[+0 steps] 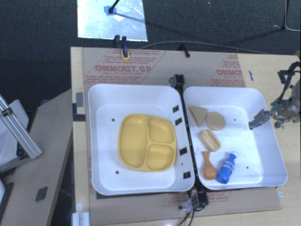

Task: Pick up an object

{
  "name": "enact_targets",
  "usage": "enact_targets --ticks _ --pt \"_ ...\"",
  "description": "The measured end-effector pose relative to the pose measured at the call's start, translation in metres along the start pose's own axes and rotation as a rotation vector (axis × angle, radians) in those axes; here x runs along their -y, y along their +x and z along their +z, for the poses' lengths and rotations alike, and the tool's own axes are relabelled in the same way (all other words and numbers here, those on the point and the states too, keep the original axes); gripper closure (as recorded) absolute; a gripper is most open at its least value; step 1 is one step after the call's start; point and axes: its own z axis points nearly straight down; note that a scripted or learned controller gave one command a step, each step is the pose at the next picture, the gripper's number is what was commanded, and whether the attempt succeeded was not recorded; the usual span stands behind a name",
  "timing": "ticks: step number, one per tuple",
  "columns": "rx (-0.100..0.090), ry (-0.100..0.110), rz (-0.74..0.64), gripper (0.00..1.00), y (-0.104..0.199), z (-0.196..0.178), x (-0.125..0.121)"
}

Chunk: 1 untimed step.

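Your grey metal gripper (pixel 261 118) hangs at the right white plastic bin's (pixel 270 173) right rim, holding nothing (I cannot tell how wide it is). The small blue plastic bottle (pixel 226 168) lies near the front, easy to reach.

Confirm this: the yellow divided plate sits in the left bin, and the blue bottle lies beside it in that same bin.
Not quite. The blue bottle lies in the right bin, next to an orange pear-shaped toy. The yellow divided plate does sit in the left bin, as the camera view shows.
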Motion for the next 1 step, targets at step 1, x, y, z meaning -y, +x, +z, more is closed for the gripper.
enact_targets --ticks 1 --pt "-0.001 0.002 0.002 0.0 -0.0006 0.0421 0.0031"
